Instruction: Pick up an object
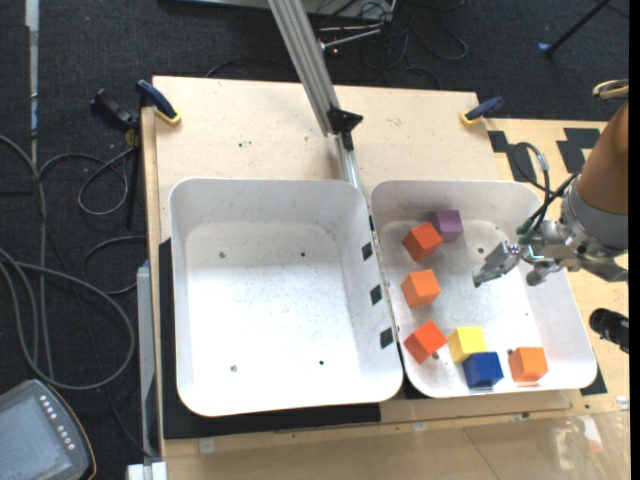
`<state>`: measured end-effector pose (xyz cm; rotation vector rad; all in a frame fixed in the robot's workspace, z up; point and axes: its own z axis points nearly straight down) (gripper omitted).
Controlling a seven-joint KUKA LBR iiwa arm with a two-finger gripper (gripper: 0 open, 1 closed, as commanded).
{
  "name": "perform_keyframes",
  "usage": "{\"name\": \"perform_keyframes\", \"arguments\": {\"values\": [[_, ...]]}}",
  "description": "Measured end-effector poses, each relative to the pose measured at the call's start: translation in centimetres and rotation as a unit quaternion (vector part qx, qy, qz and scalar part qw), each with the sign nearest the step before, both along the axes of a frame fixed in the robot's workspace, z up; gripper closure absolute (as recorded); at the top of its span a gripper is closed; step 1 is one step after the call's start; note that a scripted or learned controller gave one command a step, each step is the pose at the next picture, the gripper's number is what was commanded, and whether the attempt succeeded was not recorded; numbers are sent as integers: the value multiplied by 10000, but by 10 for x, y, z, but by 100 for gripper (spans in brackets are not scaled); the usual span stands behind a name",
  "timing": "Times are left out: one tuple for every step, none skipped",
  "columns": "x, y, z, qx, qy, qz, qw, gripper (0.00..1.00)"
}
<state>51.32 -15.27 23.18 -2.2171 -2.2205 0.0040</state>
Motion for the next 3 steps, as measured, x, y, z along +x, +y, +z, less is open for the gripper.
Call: {"name": "perform_keyframes", "arguments": {"values": [[1, 0, 2, -4, -21, -7, 10000, 0], [8, -6, -51, -2, 1, -12, 10000, 0], [2, -6, -114, 5, 14, -13, 10000, 0]]}}
